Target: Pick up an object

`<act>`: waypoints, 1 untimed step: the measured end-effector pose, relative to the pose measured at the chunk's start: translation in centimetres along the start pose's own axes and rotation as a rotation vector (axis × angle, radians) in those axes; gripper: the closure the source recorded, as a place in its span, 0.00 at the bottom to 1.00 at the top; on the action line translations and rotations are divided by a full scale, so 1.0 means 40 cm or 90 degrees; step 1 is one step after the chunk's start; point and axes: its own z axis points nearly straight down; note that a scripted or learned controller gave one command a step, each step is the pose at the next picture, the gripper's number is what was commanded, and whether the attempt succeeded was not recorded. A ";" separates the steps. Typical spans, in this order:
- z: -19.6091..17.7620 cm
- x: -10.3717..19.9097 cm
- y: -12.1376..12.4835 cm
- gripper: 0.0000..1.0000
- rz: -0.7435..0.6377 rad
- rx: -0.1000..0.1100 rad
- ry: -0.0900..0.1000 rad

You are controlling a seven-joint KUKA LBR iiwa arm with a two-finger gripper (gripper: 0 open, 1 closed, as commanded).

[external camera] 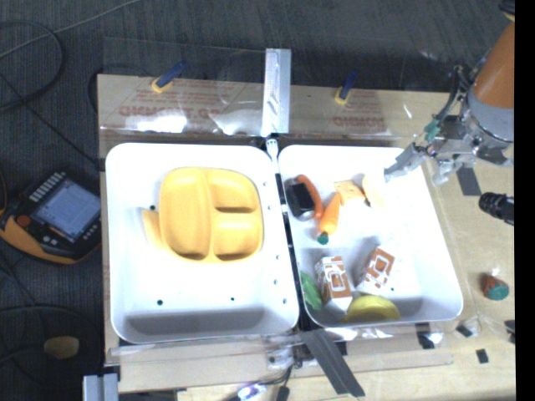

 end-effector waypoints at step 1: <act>0.220 0.170 -0.062 0.00 0.067 0.001 0.000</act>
